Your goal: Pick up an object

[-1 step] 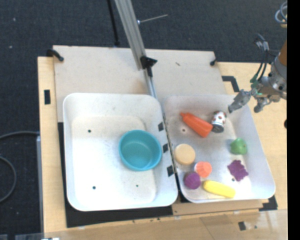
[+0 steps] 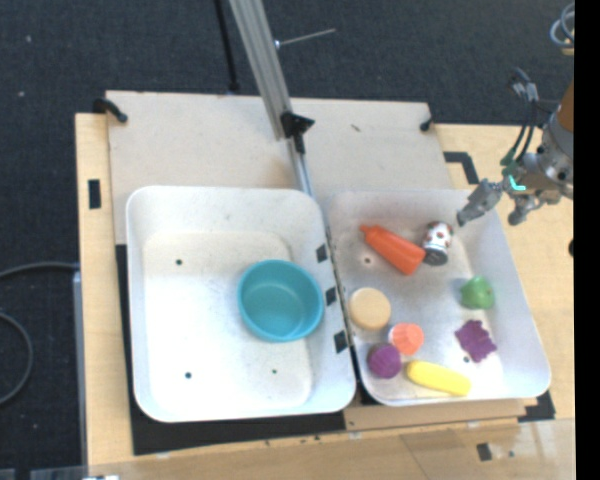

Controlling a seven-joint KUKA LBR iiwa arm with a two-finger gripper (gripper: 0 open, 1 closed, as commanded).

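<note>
Overhead, the grey two-finger pincer (image 2: 500, 206) hovers spread and empty above the right white bin's (image 2: 525, 308) far corner, near the orange plastic carrot (image 2: 393, 248).

Objects available to me, right bin (image 2: 525, 313): orange carrot (image 2: 393, 248) lying diagonally near the far left corner; small silver-and-white round item (image 2: 437, 240) touching its tip; green lump (image 2: 476, 292) by the right wall; tan disc (image 2: 370, 308); orange-pink piece (image 2: 407, 338); two purple pieces (image 2: 384, 360) (image 2: 475, 339); yellow banana-like shape (image 2: 438, 377) along the near edge. Left bin (image 2: 180, 218): upright blue bowl (image 2: 280, 300).
</note>
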